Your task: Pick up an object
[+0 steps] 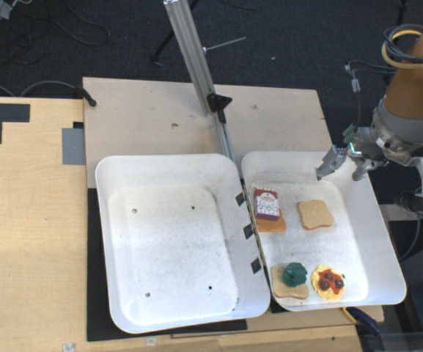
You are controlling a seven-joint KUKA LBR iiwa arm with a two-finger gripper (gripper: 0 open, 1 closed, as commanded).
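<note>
The right bin [365, 218] holds several toy foods. A maroon-labelled packet lying on an orange slab [267, 207] rests against the bin's left wall. Right of it lies a tan bread slice [315, 215]. Near the front sit a green lump on a bread slice [292, 279] and a yellow piece with red bits on top [329, 281]. My gripper [345, 167] hangs over the bin's back right corner, above and right of the bread slice. Its two fingers [329, 163] stand apart with nothing between them.
The left bin [116, 196] lies beside the right one, with black clips [246, 229] along the shared wall. A slanted aluminium post [193, 57] rises behind the bins. A pale wooden table [28, 226] spreads to the left.
</note>
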